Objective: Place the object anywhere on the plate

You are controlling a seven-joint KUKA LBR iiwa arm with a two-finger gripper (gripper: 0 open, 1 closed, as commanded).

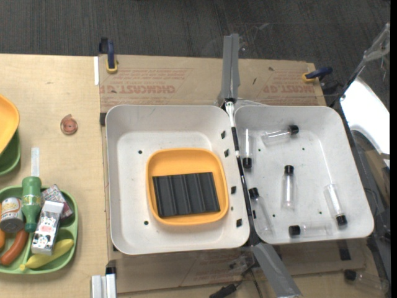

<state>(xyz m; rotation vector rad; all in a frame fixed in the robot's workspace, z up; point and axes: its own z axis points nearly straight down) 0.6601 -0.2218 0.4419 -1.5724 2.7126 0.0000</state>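
An orange, square-ish plate [185, 156] lies in the middle of the left white bin [124, 166]. A dark grey ridged slab [186, 193] lies flat on the plate and covers most of its inside. The right white bin [353, 185] holds several clear vials with black caps. One vial [278, 134] lies near the back, one vial [288, 185] lies in the middle, and one vial [333, 200] lies at the front right. Other vials lie along that bin's left wall and front edge.
A green tray [65, 247] of toy food and small bottles sits at the far left, with an orange bowl [6, 126] behind it. A small pink disc [69, 125] lies on the wooden bench. Clamps [109, 58] hold the cardboard at the back. A white and grey shape [369, 113] stands at the right edge.
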